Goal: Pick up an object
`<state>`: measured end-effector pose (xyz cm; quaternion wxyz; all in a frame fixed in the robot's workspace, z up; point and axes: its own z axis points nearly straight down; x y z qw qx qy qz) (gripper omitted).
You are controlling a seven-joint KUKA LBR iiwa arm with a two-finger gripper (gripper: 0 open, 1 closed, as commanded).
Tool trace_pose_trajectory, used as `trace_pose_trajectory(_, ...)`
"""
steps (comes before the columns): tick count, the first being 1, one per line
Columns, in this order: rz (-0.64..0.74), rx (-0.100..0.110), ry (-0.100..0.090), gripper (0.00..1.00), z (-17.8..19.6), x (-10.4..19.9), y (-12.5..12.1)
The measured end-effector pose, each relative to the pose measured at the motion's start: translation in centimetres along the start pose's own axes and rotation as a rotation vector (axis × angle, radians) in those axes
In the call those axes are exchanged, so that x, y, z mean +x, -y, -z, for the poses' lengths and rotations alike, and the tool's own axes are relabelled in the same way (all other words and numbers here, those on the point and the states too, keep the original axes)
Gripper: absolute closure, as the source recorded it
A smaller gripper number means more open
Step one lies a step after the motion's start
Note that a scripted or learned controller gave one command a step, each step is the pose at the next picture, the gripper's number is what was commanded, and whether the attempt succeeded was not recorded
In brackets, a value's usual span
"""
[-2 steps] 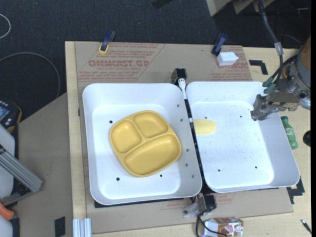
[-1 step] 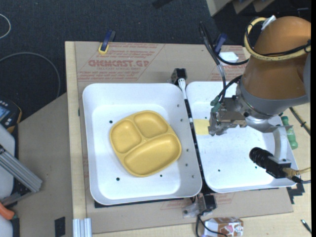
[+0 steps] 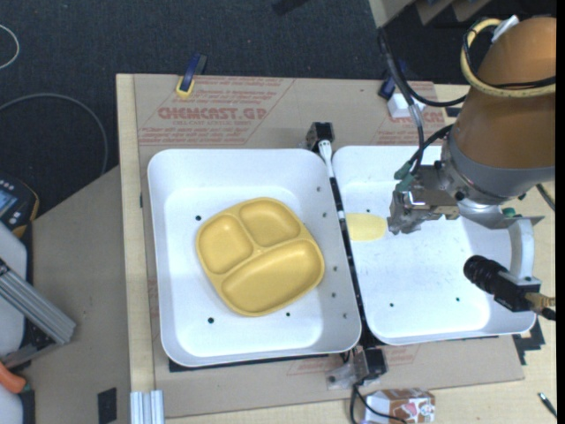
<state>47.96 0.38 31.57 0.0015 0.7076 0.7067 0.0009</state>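
A small pale yellow object (image 3: 365, 228) lies in the right bin (image 3: 424, 325), close to its left wall. My gripper (image 3: 396, 221) hangs just to the right of this object, low over the bin floor, and nothing shows between it and the object. A yellow divided plate (image 3: 259, 255) with three compartments sits in the middle of the left bin (image 3: 177, 325), well away from the gripper.
The arm's orange and grey body (image 3: 512, 104) covers the right bin's far right corner. A ridge (image 3: 340, 228) separates the two bins. Both bins rest on a cardboard sheet (image 3: 221, 109), with clamps at its edges.
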Motion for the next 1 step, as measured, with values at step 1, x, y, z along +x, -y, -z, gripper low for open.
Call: trace_pose_trajectory(1, 0.010, -0.003, -0.003, 1.00, 4.78, 6.92, -0.02)
